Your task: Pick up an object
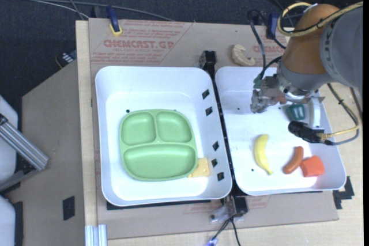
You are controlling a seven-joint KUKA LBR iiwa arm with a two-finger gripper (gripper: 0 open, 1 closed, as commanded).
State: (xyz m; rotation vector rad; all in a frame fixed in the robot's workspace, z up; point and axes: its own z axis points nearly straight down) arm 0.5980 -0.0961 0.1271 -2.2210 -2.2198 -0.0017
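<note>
Overhead slanted view of a bench (144,37) carrying two shallow white bins side by side. The left bin (109,124) holds a green three-compartment tray (157,144) near its centre, with a pale yellow wedge (201,169) touching the tray's near right corner. The right bin (242,86) holds a banana (262,153) lying lengthwise in its near half, a reddish sausage-shaped piece (293,159) toward the near right corner, and an orange block (313,166) just beside it, nearer that corner. The grey arm (346,43), with its orange band (305,37), reaches over the far right part of the right bin; the gripper (264,98) hangs above the bin's far half. The banana lies nearer the front edge than the gripper and apart from it; the sausage-shaped piece and block lie farther toward the near right corner. How far the gripper is open, and whether it has hold of anything, cannot be told from this angle. A beige curved object (244,55) rests on the bench beyond the right bin's far edge.
</note>
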